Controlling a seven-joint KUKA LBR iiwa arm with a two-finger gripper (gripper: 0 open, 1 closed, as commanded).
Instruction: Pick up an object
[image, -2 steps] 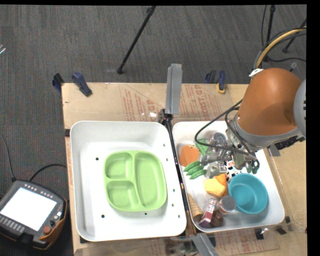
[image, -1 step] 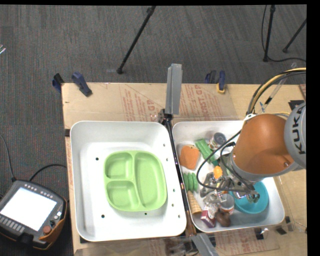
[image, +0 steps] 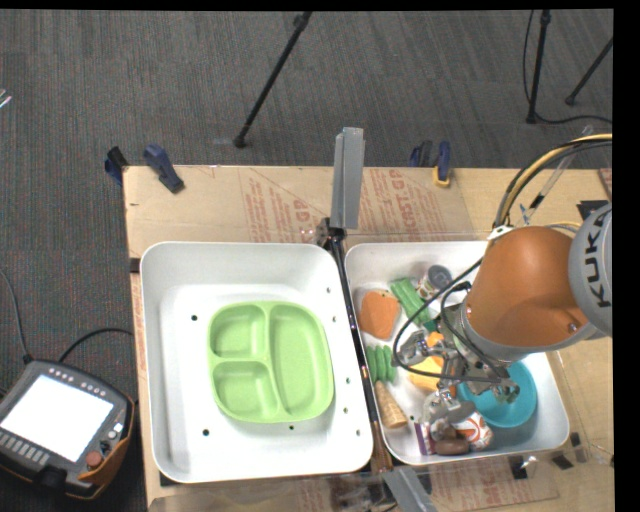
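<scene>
- In the right bin (image: 556, 425), near its front edge, the gripper (image: 447, 408) hangs low over a clutter of small things, reached in from the right by the grey arm (image: 600, 270) with its broad orange band (image: 522, 290).
- Whether the gripper is open or closed, I cannot tell: the metal parts and black cables around the wrist blur together, and nothing can be seen clearly held by it.
- Just beside the gripper, to its right, sits a teal bowl (image: 510, 405), partly covered by the arm.
- Right below the gripper, against the bin's front wall, lies a round brown-and-white object (image: 470, 432) next to a small dark purple item (image: 430, 438); what they are is too small to tell.
- A yellow object (image: 428, 372) shows just to the left of the gripper, half hidden by cables.
- Further left in the same bin lie an orange oval piece (image: 379, 313), a green ridged piece (image: 408, 297) behind it, a second green piece (image: 381, 362) and a tan cone-shaped piece (image: 391, 404) along the left wall.
- A small grey round thing (image: 437, 276) rests near the back of the right bin.
- The left bin (image: 165, 300) holds a light green divided plate (image: 270, 361) with three compartments, lying flat near its middle, well apart from the gripper.
- Both bins stand side by side, touching, on the brown cardboard-covered bench (image: 230, 200).
- A handheld control pendant (image: 62, 425) with a pale screen lies on the floor to the left of the bench.
</scene>
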